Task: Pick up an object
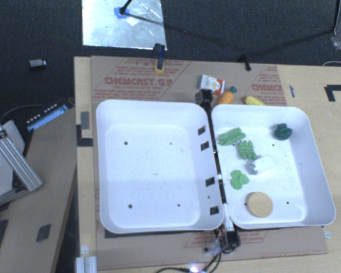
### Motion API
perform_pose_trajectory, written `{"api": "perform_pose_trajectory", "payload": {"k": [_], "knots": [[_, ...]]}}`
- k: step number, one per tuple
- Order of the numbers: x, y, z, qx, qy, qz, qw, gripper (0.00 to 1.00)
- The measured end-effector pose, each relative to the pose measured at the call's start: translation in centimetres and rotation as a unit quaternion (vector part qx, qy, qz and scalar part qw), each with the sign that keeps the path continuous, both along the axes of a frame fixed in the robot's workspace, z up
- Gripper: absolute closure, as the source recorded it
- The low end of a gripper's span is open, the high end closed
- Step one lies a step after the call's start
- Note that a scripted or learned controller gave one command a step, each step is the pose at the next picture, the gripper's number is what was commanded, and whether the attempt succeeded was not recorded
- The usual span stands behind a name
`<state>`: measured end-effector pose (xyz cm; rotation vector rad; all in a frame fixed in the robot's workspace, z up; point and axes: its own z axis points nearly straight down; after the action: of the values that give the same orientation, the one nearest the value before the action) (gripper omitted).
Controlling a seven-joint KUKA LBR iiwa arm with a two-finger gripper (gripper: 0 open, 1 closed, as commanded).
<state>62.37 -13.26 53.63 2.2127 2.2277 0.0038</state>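
In the camera view nothing is lifted yet, so the pick has not begun; the candidates all lie in the right bin (315,169): a tan disc (260,204), green pieces (246,149) and a dark green lump (282,131). The next move, I judge, calls for reaching down over one of them, the disc sitting well apart from the rest. The arm's pose and the gripper's state I cannot tell.

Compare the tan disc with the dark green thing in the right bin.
The tan disc is round, flat and pale; the dark green thing is lumpy, darker and smaller. The disc lies near the bin's front edge, the green one near the far right corner. Both rest in the right bin.
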Motion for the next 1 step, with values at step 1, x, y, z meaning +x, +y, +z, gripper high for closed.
{"api": "perform_pose_trajectory", "payload": {"k": [1], "knots": [[-8.78,2.62,0.04,0.0004,0.000,0.000,1.0000,1.00]]}}
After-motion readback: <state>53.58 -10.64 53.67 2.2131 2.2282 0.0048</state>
